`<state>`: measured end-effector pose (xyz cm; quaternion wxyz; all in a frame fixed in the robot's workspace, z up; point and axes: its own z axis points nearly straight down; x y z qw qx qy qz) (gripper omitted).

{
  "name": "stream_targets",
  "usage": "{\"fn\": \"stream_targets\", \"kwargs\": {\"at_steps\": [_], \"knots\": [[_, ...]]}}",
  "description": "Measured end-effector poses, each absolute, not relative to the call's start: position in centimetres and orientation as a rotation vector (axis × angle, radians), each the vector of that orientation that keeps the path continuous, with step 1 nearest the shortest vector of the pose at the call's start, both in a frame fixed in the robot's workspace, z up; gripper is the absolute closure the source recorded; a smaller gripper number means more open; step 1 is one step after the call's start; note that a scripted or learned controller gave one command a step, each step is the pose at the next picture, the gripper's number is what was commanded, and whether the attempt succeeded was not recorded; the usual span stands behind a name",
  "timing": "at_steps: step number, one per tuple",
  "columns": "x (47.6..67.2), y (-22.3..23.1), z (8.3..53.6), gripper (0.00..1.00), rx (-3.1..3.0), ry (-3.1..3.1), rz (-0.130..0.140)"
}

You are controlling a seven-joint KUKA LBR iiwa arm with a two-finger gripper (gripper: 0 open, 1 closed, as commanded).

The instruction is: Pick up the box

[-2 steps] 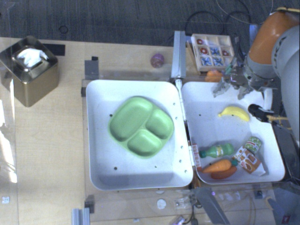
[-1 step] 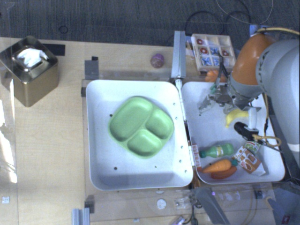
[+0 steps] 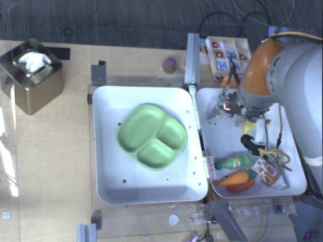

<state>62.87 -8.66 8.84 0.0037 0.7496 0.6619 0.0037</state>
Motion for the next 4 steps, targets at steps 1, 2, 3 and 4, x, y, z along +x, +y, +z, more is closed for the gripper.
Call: {"fn": "stream_targets", "kwargs": {"at_steps": [1,2,3,4], "knots": [[62.8,-6.3,18.7,0.0,2.317,2.111,0.012],[61.5,-8.2,9.7,0.0,2.174,2.261,0.009],[67.1,-12.6,11.6,0.0,2.233,2.198,0.009],[67.4,-12.4,12.9,1.0,2.219,2.203,0.016]]}}
